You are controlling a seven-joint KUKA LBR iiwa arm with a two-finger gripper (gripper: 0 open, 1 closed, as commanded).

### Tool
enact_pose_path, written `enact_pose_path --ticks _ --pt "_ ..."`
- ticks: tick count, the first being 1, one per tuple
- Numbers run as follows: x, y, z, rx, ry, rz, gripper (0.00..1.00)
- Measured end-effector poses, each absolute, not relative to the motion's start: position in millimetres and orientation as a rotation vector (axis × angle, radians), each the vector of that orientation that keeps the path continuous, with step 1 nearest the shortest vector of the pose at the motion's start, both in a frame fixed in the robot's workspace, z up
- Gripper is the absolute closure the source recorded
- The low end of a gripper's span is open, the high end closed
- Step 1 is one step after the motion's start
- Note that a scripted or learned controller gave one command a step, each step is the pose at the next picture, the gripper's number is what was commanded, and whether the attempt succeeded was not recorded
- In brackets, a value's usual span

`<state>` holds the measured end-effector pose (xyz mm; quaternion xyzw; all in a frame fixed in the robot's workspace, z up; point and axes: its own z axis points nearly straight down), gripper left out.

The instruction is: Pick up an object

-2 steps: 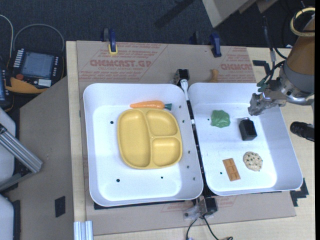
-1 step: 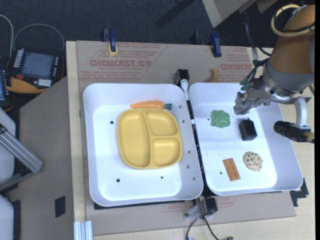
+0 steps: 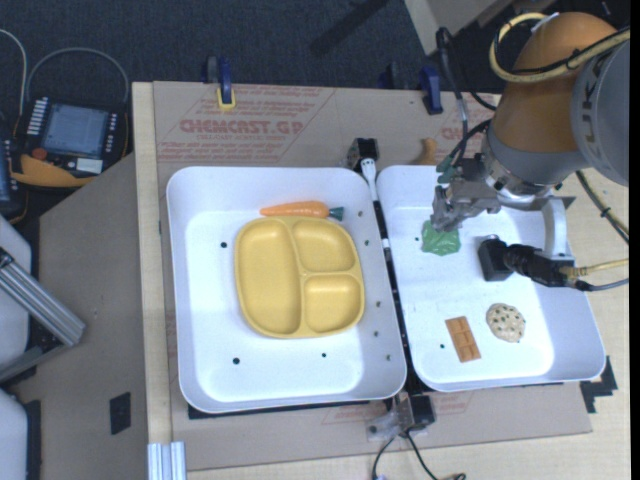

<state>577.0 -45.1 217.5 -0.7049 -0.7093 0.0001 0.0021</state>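
Green leafy piece, right bin's upper-left

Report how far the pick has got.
Done: the end effector is down in the right bin, right over the green object. In hand: apparently closing in on it; a grasp isn't visible. Left: lifting it. The cookie, brown wafer and carrot lie untouched.

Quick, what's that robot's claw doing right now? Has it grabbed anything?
Gripper: down on the green item in the right bin; whether it grips it cannot be told from this view.
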Motion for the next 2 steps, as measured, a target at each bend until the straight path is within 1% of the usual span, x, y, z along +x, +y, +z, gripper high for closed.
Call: enact_pose_path --ticks 1,2 --pt "587.1 8 214 -2.215 -2.227 -0.001 1.0" --pt "583.4 69 225 -2.213 -2.23 -0.005 1.0"
